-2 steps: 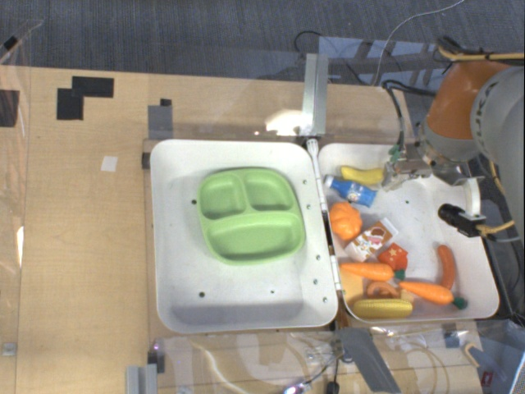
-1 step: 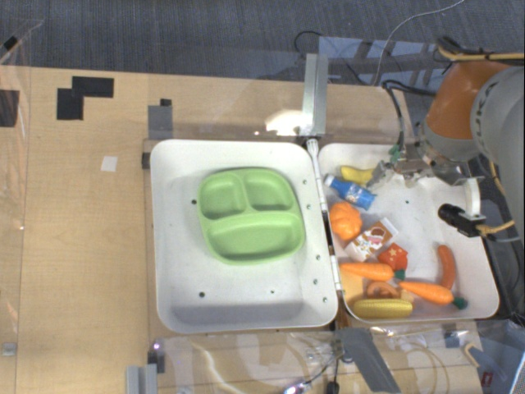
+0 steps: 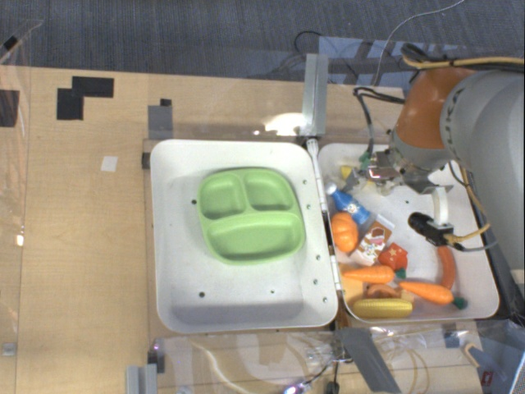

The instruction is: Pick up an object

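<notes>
**Reaching into the toy bin, nothing picked yet**

The arm [image 3: 459, 113] hangs over the right bin [image 3: 484, 302]; its gripper [image 3: 379, 171] sits low at the far end, its opening impossible to tell. Next: settle on one toy. The green divided plate [image 3: 250, 214] fills the left bin [image 3: 176, 302]. Carrots [image 3: 426, 290], a corn cob [image 3: 381, 308] and an orange [image 3: 344, 234] crowd together.

A green divided plate [image 3: 248, 214] lies in the left white bin [image 3: 176, 302] on a pale wooden bench [image 3: 74, 245]; black tape marks [image 3: 82, 94] sit at the bench's far left.
</notes>
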You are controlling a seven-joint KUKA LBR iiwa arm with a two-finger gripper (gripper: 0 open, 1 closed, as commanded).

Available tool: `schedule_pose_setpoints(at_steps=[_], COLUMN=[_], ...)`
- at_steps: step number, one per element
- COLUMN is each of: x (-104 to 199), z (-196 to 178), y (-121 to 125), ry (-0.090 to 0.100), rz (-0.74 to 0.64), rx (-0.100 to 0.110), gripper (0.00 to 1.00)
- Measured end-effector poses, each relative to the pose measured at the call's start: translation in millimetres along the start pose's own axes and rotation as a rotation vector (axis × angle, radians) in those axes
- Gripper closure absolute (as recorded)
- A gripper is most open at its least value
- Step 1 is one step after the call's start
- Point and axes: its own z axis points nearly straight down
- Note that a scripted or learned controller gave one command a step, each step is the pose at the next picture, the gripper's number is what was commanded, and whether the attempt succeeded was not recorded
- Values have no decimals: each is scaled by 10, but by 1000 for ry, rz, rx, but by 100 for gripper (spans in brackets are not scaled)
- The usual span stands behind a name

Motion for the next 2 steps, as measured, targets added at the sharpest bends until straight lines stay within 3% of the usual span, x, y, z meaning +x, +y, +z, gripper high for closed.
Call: schedule_pose_setpoints(at_steps=[1,2], x=[0,33], z=[-12,-31], y=[-192,-1066], ry=[-1,-1], rz=[-167,-110], rx=[-3,-3], gripper=[0,0])
